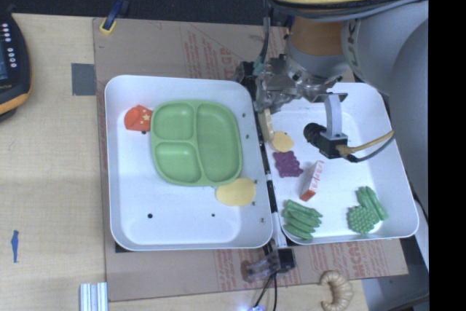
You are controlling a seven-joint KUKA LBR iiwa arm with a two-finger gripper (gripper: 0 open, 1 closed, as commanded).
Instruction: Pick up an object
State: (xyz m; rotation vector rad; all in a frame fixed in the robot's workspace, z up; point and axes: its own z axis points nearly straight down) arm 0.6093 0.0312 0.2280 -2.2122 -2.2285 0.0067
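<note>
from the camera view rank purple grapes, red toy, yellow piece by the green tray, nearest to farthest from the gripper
Gripper sits at the right bin's upper left.
1. Purple grapes, right bin, just below it.
2. Yellow piece, left bin, at the green tray's lower edge.
3. Red toy, left bin, far left.

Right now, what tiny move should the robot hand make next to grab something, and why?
Probably a short drop straight down. The gripper hangs at the left edge of the right bin, just above a pale yellow toy and a purple grape bunch. Nothing shows between its fingers yet, so lowering onto the yellow toy seems the nearest chance at a pick.
</note>
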